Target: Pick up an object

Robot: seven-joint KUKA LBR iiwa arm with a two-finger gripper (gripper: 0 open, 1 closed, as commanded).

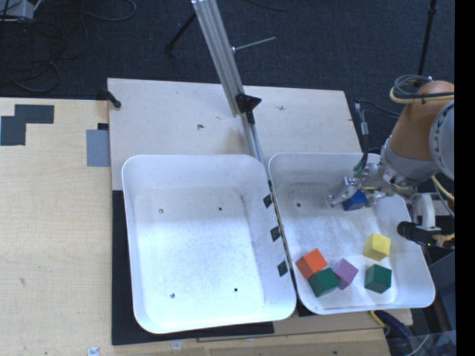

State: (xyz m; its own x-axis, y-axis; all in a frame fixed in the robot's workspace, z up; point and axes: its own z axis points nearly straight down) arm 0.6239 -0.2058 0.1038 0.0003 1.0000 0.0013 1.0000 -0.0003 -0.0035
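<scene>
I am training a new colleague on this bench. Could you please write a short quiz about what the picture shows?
1. True or false: the orange cube lies in the right white bin.
2. Which block lies nearest the yellow cube? A) purple cube B) right-hand dark green cube C) left-hand dark green cube
3. What small thing is seen at the two-finger gripper?

Key: 1 true. 2 B. 3 a blue object; whether it is gripped cannot be told.

bins [141, 273]: smooth white plastic, slight sheen
bench [44, 221]: pale wood, matt
slanted rail [221, 58]: ribbed silvery metal
floor [312, 28]: dark, rough carpet
</scene>
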